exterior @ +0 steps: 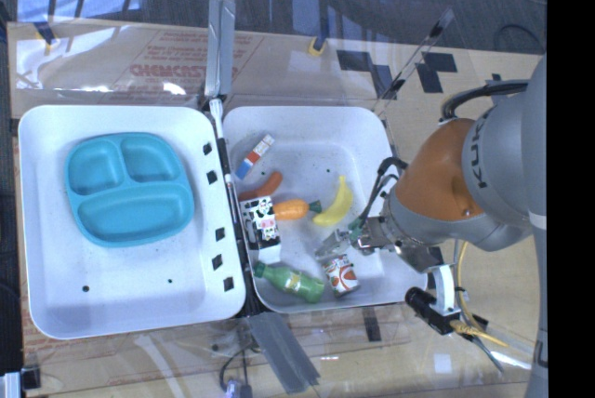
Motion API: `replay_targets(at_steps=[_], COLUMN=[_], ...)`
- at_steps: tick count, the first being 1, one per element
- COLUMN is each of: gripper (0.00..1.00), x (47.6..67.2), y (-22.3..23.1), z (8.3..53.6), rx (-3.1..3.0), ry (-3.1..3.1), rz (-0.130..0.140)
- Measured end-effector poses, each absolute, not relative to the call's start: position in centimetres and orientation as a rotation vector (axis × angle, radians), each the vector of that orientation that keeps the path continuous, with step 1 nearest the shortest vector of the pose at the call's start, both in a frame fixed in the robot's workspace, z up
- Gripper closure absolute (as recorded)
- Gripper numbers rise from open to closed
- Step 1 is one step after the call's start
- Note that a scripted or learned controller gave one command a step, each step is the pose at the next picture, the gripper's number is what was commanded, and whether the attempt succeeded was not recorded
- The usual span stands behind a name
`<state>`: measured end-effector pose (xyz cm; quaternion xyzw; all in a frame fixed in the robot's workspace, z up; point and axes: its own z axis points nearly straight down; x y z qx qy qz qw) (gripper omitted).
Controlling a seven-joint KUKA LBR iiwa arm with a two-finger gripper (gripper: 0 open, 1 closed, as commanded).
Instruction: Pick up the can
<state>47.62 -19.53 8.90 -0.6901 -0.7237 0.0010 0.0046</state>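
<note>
The tool [342,245] sits low in the right bin [307,122], its tip just above the can [342,276]; whether it is spread or pinching, I cannot tell. The can lies at the bin's 5 o'clock, a green bottle [292,281] at its 9 o'clock. A banana [336,204] and carrot [292,210] lie toward 11 o'clock; the left bin [46,229] holds a blue tray [130,187].

Right bin [372,131] white, as is the left bin [37,201]. In the right bin: can [342,276] red/white, bottle [290,281] green with yellowish label, banana [337,203] yellow, carrot [290,210] orange, carton [261,221] black-and-white cow print. Divided plate [130,186] in the left bin turquoise.
</note>
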Motion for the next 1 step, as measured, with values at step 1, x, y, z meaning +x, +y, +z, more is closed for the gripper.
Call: replay_targets(at_steps=[1], gripper=[0.0], x=[47.64], y=[-20.07], z=[8.97], rx=[-2.242], ry=[-2.196], rz=[0.003])
